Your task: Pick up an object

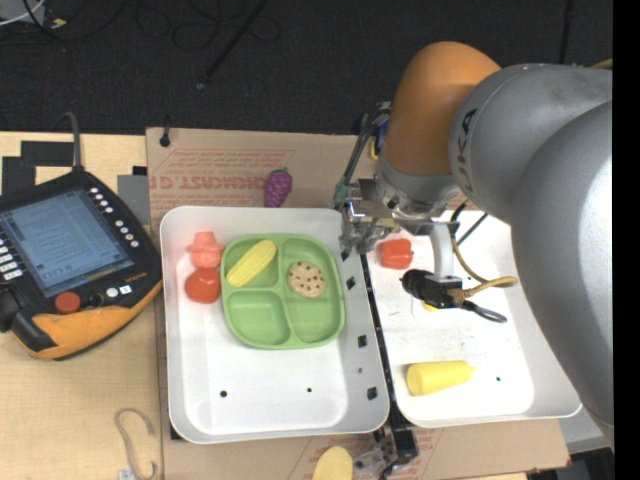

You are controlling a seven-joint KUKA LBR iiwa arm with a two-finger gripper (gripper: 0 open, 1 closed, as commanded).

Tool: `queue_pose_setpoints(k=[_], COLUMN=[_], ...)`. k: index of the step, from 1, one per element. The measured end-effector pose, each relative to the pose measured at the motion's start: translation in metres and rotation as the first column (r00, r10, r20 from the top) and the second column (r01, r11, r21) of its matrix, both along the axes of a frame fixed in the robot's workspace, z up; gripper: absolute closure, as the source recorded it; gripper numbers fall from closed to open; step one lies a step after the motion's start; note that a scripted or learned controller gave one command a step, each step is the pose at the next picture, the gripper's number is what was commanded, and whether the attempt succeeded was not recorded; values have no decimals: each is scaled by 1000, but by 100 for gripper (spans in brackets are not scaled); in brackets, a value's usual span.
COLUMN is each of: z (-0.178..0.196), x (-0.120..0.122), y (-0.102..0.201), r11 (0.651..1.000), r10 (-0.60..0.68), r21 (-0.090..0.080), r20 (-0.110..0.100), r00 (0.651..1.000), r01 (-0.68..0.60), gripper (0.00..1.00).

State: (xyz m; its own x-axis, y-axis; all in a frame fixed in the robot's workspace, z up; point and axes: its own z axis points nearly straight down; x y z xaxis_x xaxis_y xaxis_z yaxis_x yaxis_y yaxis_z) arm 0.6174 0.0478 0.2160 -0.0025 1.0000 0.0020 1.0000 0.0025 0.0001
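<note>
My gripper [354, 232] hangs low over the back of the rim between the two bins, under the orange wrist band. Just to its right, an orange-red toy [396, 254] lies at the back of the right bin [520, 388]. Near that bin's front lies a yellow toy [438, 377]. The left bin [190, 388] holds a green divided plate [262, 324] with a yellow corn cob [249, 261] and a cookie [306, 279] in its back compartments. Left of the plate sit a pink toy [204, 249] and a red toy [202, 286].
A purple grape toy [278, 186] lies on the cardboard behind the left bin. Another yellow toy [333, 463] sits in front of the bins. A teach pendant [70, 258] rests on the bench at the left. The arm's bulk overhangs the right bin.
</note>
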Motion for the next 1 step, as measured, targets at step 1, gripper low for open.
queue_pose_setpoints(k=[1], z=[3], x=[9], y=[44], r11=[1000], r10=[-1], r21=[0], r20=[-1], r00=[1000], r01=[1], gripper=[100])
